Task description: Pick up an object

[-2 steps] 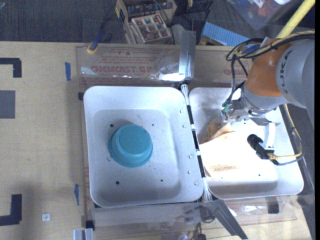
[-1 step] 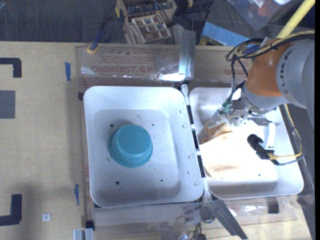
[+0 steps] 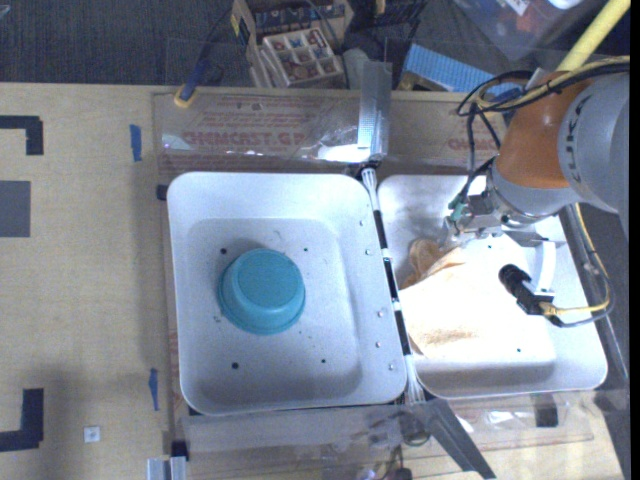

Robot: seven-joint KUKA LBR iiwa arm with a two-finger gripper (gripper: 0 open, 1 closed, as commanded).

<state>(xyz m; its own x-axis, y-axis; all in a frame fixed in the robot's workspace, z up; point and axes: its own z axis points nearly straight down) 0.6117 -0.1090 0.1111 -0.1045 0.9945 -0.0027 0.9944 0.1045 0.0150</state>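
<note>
Two candidate objects, one per bin. Item one: tan cloth or paper-like sheet (image 3: 452,303), crumpled, lying in the right bin (image 3: 580,373) against its left wall, a rounded tan fold at its upper end; the material is hard to judge under glare. Item two: teal bowl (image 3: 262,289), upturned, sitting near the middle of the left bin (image 3: 190,208), well apart from the arm. Tool (image 3: 470,218): at the end of the grey arm (image 3: 575,148), low over the right bin, just above the sheet's upper fold; its width cannot be told from this slant, and nothing is seen held in it. Placement suggests the sheet is the target, since the tool hangs beside it while the bowl lies across the divider. Black cylinder with cable (image 3: 520,288): hangs beside the wrist, over the sheet. Surface: pale wooden worktop (image 3: 80,318) with black and blue tape marks. Beyond: cardboard strip (image 3: 260,133), small crate of boxes (image 3: 295,38), dark floor with clutter.
</note>
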